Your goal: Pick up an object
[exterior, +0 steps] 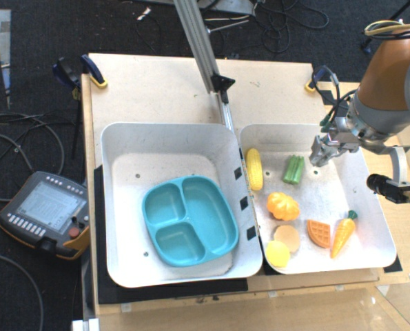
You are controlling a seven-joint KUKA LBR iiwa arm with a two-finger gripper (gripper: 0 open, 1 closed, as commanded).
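The gripper (pixel 320 154), fingers' state impossible to tell, hovers beside a small green ridged vegetable (pixel 293 169) in the right bin (pixel 370 254).

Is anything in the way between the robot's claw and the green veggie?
Nothing visible is. The gripper hangs just right of the green vegetable in the right bin, with bare bin floor between them. The corn lies on the vegetable's far side.

Bench (pixel 156 88) bearing two white bins (pixel 122 150)
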